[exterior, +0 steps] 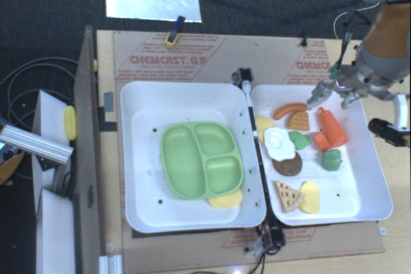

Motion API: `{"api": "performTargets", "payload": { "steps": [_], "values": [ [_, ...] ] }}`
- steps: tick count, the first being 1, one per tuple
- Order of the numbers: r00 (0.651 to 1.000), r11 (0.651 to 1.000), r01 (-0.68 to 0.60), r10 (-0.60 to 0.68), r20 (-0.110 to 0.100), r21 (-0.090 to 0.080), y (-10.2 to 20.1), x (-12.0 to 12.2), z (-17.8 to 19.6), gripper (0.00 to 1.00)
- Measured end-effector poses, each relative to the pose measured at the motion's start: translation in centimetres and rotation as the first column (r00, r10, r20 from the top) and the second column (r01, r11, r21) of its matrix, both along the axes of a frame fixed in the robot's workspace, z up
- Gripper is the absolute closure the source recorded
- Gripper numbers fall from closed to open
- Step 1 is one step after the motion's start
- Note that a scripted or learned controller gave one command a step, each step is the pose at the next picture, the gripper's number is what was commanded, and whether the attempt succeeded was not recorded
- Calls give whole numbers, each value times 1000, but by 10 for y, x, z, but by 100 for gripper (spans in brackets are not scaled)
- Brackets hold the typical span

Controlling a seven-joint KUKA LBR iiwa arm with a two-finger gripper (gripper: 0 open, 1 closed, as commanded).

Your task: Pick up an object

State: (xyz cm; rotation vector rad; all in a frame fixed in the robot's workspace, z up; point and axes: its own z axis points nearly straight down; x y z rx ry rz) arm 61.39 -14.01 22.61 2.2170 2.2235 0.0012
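The right bin (359, 202) holds several toy foods: a red sausage (289, 110), a waffle (298, 120), a fried egg (279, 143), an orange carrot-like piece (332, 128), a green pepper (331, 160), a brown patty (287, 166), a pizza slice (288, 196) and a yellow piece (311, 197). My gripper (334, 97) hangs over the far part of this bin, just above the orange piece's top end. It is open, its two fingers spread apart with nothing between them.
The left bin (144, 112) holds a green divided plate (201, 159) with a yellow piece (226, 199) poking out under its near edge. A small green piece (298, 139) lies beside the egg. The divider between the bins (253, 138) runs front to back.
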Motion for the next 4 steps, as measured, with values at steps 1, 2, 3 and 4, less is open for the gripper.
{"api": "performTargets", "payload": {
  "steps": [1, 2, 3, 4],
  "values": [
    [1000, 1000, 1, -1, 1, 0, 33, -20, -131, 0],
    [1000, 1000, 4, -4, 0, 0, 52, -81, -141, 0],
    [1000, 1000, -5, 5, -9, 2, -2, 42, -139, 0],
    [1000, 1000, -2, 2, 7, -1, -2, 53, -89, 0]
  ]
}}
